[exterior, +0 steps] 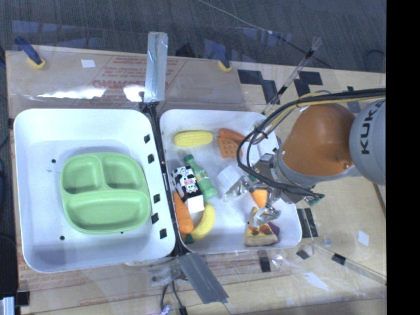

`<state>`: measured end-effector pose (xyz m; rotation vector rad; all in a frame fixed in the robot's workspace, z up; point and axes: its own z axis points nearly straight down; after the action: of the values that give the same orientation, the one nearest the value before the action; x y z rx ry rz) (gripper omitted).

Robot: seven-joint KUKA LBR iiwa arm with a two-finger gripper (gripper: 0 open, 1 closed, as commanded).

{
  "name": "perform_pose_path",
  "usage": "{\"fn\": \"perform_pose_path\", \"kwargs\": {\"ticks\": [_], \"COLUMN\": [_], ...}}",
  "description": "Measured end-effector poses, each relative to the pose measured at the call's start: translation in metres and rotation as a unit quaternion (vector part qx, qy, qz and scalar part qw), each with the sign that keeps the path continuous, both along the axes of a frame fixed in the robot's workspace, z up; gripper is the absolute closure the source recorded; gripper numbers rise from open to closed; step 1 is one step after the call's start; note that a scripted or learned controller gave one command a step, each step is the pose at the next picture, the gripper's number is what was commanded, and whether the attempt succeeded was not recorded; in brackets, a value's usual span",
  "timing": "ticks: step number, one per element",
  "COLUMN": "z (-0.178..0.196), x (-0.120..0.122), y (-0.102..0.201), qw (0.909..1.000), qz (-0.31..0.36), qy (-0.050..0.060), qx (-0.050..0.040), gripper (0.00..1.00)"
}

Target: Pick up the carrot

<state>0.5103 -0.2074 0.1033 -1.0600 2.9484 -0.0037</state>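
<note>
Pizza slice (262, 233) sits just below the gripper (259, 202), whose fingers grip a small orange piece (260, 196), identity unclear. Carrot (183, 214) lies well left by the bin wall (165, 195), long axis near-vertical, tip partly hidden under the milk carton (187, 186).

Grey arm (369, 143), orange band, black cables

arm (367, 136): cut by right edge | carrot (184, 215): lower end under banana (205, 222)
</note>
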Motion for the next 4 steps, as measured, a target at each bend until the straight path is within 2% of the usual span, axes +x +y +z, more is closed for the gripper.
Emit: {"fn": "perform_pose_path", "kwargs": {"ticks": [1,2,3,4], "z": [0.010,0.010,0.020,0.069], "x": [0.002,0.002,0.004,-0.008], "y": [0.002,0.002,0.004,0.040], "qw": [1.0000,1.0000,1.0000,0.9997], "qz": [0.003,0.003,0.005,0.026], "qy": [-0.003,-0.003,-0.006,0.000], "qx": [-0.0001,-0.0001,-0.0004,-0.0011], "gripper": [1.00,0.00,1.00,1.00]}}
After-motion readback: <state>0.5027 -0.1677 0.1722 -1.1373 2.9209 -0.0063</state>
